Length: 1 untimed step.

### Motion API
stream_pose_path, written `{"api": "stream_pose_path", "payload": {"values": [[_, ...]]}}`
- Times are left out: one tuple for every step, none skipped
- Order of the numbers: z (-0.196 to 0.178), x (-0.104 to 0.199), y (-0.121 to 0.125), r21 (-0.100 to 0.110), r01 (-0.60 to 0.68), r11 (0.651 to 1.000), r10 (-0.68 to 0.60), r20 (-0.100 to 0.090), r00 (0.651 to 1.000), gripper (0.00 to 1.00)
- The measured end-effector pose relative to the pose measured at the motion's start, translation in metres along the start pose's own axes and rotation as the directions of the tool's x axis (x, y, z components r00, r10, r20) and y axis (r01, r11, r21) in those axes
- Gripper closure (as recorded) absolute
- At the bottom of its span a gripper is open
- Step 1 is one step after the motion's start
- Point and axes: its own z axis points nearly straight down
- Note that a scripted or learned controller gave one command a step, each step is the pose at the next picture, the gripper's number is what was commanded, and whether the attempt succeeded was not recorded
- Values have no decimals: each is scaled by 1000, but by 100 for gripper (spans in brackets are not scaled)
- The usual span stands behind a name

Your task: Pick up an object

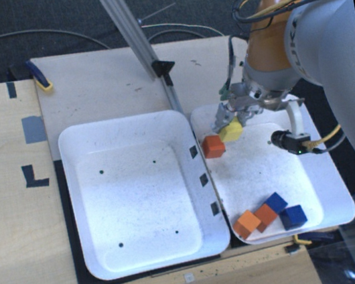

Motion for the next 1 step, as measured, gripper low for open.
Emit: {"api": "stream_pose_path", "payload": {"values": [[-5, 86, -9, 8, 0, 1000, 0, -1, 1000, 100]]}}
